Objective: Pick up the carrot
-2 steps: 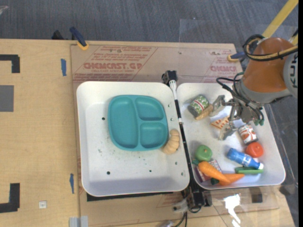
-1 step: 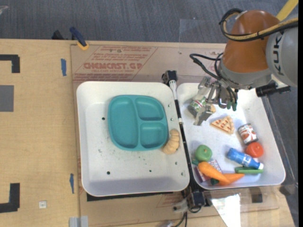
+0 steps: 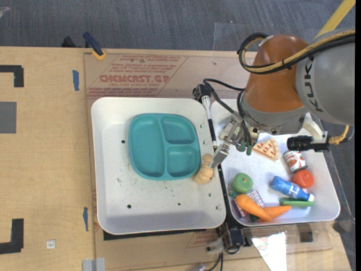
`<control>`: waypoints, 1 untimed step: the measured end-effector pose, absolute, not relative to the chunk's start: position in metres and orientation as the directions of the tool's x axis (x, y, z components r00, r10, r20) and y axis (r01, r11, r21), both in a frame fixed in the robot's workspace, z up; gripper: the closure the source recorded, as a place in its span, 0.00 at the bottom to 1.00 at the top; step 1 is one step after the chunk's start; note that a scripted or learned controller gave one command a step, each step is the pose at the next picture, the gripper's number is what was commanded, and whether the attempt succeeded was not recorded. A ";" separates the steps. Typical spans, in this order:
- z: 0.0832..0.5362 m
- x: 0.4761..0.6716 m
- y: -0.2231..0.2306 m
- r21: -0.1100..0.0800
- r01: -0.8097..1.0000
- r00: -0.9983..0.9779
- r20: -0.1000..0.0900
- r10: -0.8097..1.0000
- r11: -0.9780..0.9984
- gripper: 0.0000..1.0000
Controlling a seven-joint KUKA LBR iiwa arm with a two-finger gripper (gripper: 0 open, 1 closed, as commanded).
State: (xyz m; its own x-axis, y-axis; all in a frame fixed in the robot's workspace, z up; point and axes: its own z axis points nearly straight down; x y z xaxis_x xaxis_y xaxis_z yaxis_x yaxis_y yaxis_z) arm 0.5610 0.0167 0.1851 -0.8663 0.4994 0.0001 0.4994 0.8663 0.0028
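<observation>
Two white bins side by side on the bench. Left bin [image 3: 107, 196] holds a teal divided plate [image 3: 163, 145], sitting toward the bin's far right part. A tan wooden piece [image 3: 204, 171] lies just off the plate's near-right corner, close to the left bin's right rim.

Right bin [image 3: 333, 202] has the clutter. The carrot [image 3: 255, 206] lies in the near-left part of the right bin, orange, slanted along the near rim, tip toward the right. A second orange piece [image 3: 279, 211] touches it on the right side. Green apple [image 3: 243, 182] just beyond the carrot, toward the bin's left rim. Blue bottle [image 3: 289, 188] and a green marker-like stick [image 3: 296, 203] lie right of the carrot, mid bin. Red tomato [image 3: 304, 178] and a small can [image 3: 295, 160] toward the right rim. Pizza slice toy [image 3: 266, 149] at the far middle.

Arm comes in from the right, orange band over the far part of the right bin. Gripper [image 3: 225, 143] hangs over the seam between the two bins, near the far-left corner of the right bin, well apart from the carrot. Fingers too small and cluttered with cabling; cannot tell how far open, nothing clearly seen between them.
</observation>
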 end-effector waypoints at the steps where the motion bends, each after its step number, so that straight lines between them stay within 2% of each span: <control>1: 0.184 0.512 0.053 0.001 0.663 -0.749 0.002 0.663 0.749 0.00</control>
State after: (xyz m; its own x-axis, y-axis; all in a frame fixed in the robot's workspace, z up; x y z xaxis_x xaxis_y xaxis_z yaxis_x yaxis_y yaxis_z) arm 0.5121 0.0528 0.1844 -0.7490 0.6626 0.0017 0.6626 0.7490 0.0005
